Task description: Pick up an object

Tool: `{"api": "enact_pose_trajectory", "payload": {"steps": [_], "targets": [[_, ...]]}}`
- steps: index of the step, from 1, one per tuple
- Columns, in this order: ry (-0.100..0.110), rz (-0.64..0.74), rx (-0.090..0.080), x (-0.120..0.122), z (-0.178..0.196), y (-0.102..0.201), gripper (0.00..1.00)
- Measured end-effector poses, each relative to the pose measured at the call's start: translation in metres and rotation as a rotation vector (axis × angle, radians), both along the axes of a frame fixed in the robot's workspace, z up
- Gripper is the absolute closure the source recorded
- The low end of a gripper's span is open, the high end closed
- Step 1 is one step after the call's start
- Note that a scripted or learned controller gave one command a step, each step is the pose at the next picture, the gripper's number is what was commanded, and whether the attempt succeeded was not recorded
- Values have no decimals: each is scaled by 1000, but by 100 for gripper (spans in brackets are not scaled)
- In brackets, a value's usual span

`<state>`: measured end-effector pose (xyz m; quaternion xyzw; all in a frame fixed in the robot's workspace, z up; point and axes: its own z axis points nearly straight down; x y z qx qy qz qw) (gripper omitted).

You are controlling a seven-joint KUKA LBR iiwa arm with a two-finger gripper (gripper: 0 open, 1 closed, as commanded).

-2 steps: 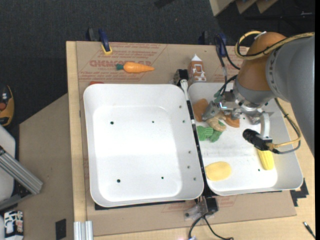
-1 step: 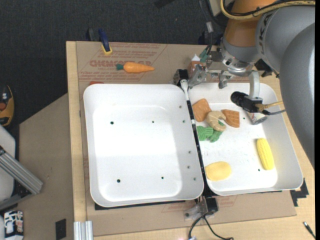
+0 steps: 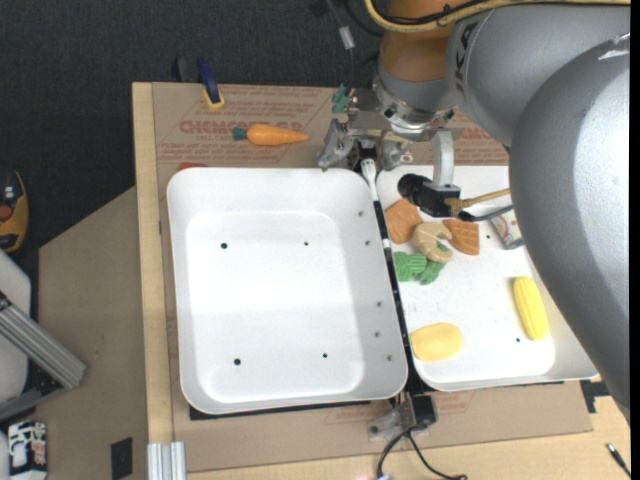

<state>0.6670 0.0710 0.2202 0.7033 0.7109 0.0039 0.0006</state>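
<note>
Camera view puts the hand (image 3: 356, 160) at the far end of the seam where the left bin (image 3: 270, 268) and the right bin (image 3: 480, 376) meet, close to their far rims; you cannot tell from this slant whether it is apart or together, and you see nothing held in it; I judge the step in hand to be the approach, with no grasp made yet. Your candidates lie in the right bin: a brown wedge (image 3: 402, 220) just beside the seam and nearest the hand; a beige piece (image 3: 432, 238) touching it; an orange wedge (image 3: 462, 235) on the beige piece's other side; a green piece (image 3: 415, 267) just in front of that cluster; a corn cob (image 3: 529, 308) well apart towards the right rim; a yellow lump (image 3: 437, 341) alone near the front rim. A carrot (image 3: 275, 135) rests on the surface (image 3: 290, 108) beyond the left bin, outside both bins. The next move, as I read it, calls for shifting the hand towards you and a little right, over the brown wedge, then descending; the crowding there could spoil a clean grip, so you might prefer the yellow lump or the corn cob, which each have bare bin floor around them.
</note>
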Motion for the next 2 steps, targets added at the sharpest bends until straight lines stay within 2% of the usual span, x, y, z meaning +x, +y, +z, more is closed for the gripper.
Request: {"api": "enact_pose_trajectory", "payload": {"steps": [1,2], "targets": [[0,5,4,-23,51,138,0],[2,-9,-4,-21,59,127,100]]}}
